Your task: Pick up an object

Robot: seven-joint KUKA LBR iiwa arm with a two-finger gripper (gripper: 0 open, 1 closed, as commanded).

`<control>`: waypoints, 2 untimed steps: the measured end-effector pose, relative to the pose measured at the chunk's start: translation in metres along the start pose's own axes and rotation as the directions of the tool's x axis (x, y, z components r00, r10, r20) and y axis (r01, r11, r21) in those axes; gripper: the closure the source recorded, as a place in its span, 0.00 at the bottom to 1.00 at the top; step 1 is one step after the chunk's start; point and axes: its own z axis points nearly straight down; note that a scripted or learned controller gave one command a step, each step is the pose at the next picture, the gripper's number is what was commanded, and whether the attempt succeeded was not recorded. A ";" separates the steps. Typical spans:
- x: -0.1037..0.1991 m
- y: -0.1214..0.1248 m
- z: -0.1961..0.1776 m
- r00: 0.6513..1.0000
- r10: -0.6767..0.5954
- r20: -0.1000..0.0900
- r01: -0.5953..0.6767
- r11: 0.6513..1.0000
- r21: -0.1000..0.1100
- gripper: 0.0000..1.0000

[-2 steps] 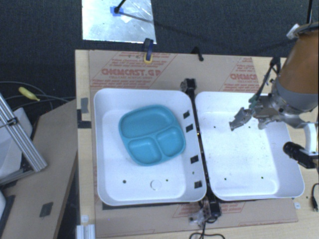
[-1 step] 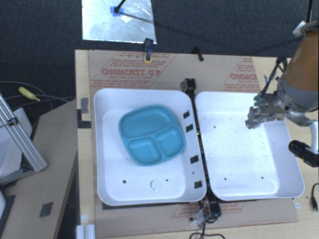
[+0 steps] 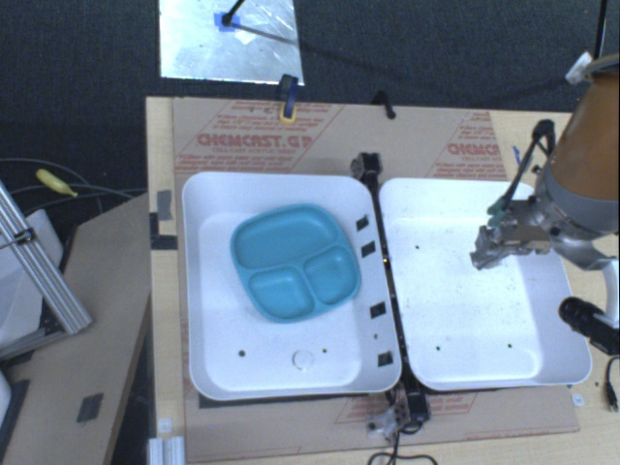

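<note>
Gripper over the right bin, the blue tray lying well off in the left one.

The grey two-finger gripper (image 3: pixel 486 250) hangs over the right-hand shallow white plastic bin (image 3: pixel 465 356), near that bin's far right part, below the arm's orange band. Whether its jaws stand open or closed cannot be told from this slant, and nothing can be seen between them. The light-blue plastic tray with three compartments (image 3: pixel 294 262) lies flat well to the left of the jaws, across the dividing rims, in the middle of the left-hand shallow white plastic bin (image 3: pixel 208 356). Both bins rest on a brown cardboard sheet (image 3: pixel 252 139) with red lettering.
</note>
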 end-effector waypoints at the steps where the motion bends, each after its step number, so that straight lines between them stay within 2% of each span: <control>1: 0.056 0.001 0.056 1.000 -0.001 -0.001 0.001 1.000 0.007 1.00; 2: 0.113 0.002 0.005 1.000 -0.003 -0.002 0.003 1.000 -0.002 1.00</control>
